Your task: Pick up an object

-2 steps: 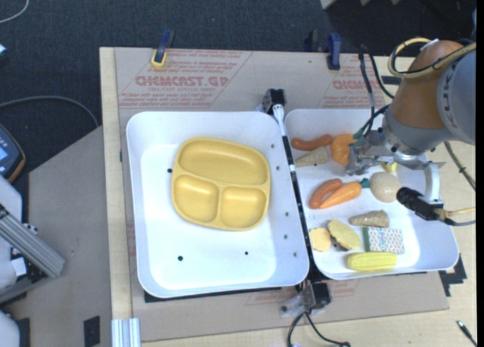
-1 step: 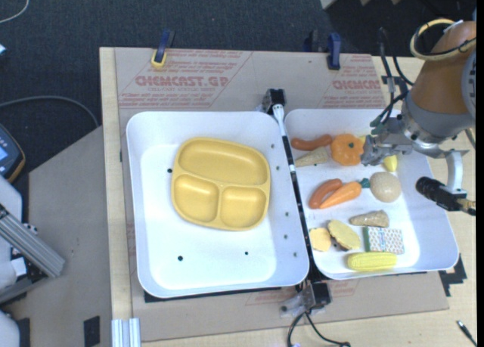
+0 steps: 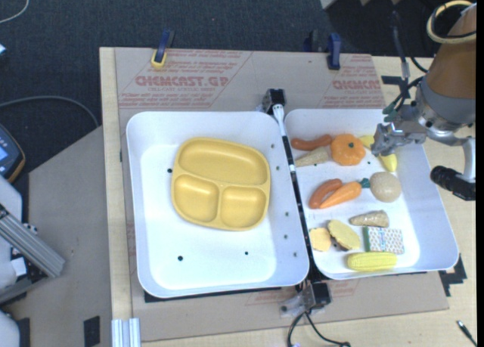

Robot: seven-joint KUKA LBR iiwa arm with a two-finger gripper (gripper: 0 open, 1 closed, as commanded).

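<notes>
The left bin (image 3: pixel 144 187) holds a yellow divided plate (image 3: pixel 221 184), lying flat near its middle with its two small compartments toward the near side. The right bin (image 3: pixel 435 209) carries the toy foods: at the far side a thin orange-red chilli (image 3: pixel 310 143) and a pale root (image 3: pixel 314 159) beside a round orange fruit (image 3: pixel 347 150); nearer, two carrots (image 3: pixel 335 193) lie side by side, with a beige ball (image 3: pixel 384 187) to their right. Along the near edge sit yellow slices (image 3: pixel 334 236), a tan piece (image 3: pixel 370 220), a small packet (image 3: pixel 386 241) and a corn cob (image 3: pixel 371 261). The gripper (image 3: pixel 387 141) hangs over the bin's far right part, just right of the orange fruit and above a small yellow piece (image 3: pixel 388 162) that peeks out beneath it. I cannot tell how the hand is set, nor that it grasps anything
</notes>
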